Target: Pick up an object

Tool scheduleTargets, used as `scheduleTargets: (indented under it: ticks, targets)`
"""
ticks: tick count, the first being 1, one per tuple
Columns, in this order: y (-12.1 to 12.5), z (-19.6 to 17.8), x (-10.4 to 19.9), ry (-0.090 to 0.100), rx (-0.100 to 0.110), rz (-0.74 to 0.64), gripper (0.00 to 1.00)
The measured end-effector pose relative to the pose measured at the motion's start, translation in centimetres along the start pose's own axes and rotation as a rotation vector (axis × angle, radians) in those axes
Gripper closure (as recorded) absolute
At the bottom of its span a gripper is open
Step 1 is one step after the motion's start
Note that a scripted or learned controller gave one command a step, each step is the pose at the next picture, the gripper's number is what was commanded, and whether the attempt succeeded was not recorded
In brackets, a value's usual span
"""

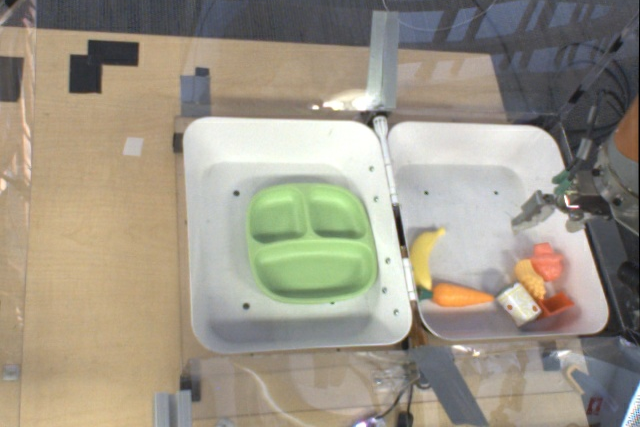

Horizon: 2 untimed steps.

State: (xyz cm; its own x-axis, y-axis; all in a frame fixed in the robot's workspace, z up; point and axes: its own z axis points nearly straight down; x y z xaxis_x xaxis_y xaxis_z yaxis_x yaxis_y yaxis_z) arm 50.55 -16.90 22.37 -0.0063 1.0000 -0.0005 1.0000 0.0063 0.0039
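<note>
Beside the curved banana (427, 254) lies a tapered carrot (462, 295).

The arm (622, 150) comes into the camera view from the right edge, with a patch of its orange band showing at the frame's border. Below that, the wrist carries the gripper (553, 208) (dark metal with a small green part), angled down and to the left. One grey finger (531, 210) juts out leftward, slanting down. Nothing sits between the jaws.
</note>
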Motion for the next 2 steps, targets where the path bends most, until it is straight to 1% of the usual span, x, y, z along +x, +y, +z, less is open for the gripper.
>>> scheduleTargets:
  ticks: [1,2]
  targets:
    - [-1.4,13.3,6.9,-0.002,-0.013,-0.010,0.00]
    - [-1.2,13.3,8.2,-0.008,-0.018,-0.182,0.00]
